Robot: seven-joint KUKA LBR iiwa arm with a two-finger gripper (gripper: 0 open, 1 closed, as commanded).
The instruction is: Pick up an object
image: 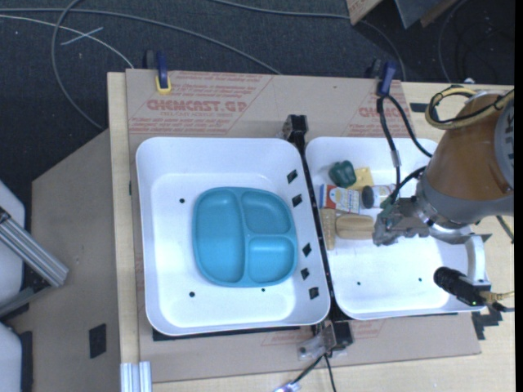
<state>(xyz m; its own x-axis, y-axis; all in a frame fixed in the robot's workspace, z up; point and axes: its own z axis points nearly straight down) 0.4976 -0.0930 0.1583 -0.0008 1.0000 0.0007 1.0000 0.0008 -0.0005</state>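
In the right bin (392,288) lies a cluster of small objects near the far left corner: a dark green piece (341,172), a yellow item (362,176), a red and white packet (337,197), a small dark bottle (374,195) and a tan wooden block (353,226). My gripper (391,229) hangs low over the bin, right beside the tan block's right end. The wrist above hides its fingertips. Nothing shows between the fingers.
The left bin (163,284) holds a blue three-compartment plate (244,236). Black clips line the divider between the bins (309,219). Cables run along the right bin's far side, and the arm's orange body (466,166) overhangs its right part.
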